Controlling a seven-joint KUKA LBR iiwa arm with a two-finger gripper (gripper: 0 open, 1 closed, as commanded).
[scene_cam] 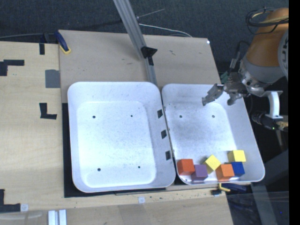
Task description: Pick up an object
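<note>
- Two shallow white bins are set side by side on the tabletop (108, 50): the left bin (75, 125) and the right bin (246, 125).
- The arm (265, 55), grey with an orange section, is seen entering from the right of the view, over the upper right corner of the right bin.
- The jaws (219, 96) are spread apart, one finger angled toward the lower left and the other to the right; nothing is seen between them.
- The jaws are positioned over the upper part of the right bin, well apart from the blocks.
- Six small blocks are clustered along the near edge of the right bin.
- An orange block (186, 166) is noted at the left end of the cluster, with a purple block (200, 171) just beside it.
- A yellow block (213, 162) is tilted, between the purple block and a second orange block (225, 171).
- A blue block (237, 168) is touching the second orange block on its right; a second yellow block (237, 155) is placed just behind it.
- A slanted metal pole (131, 25) is recorded crossing the tabletop above the bins.
</note>
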